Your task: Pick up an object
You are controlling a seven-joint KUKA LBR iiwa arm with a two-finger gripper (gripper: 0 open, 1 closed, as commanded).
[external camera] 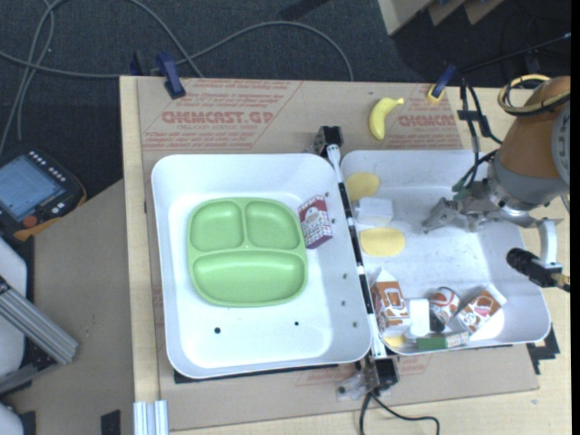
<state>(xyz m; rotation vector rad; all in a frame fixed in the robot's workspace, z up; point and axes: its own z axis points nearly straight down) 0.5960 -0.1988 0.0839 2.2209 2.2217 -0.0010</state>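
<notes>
Far left of pincer: green three-compartment plastic tray (246,253) flat in left shallow white bin (172,243). Small red-and-white carton (314,221) at tray's right edge, tilted.

Near left of pincer, in right shallow white bin (507,288): two pale yellow flat rounded pieces (381,240), white block (374,209) between them.

Above-left, on desk (236,116) outside bins: yellow plastic banana (383,116).

Pincer (441,217) low over right bin floor, fingers spread, nothing between them.

Below pincer, near bin edge: cluster of small red-and-white cartons (439,311), touching.
</notes>
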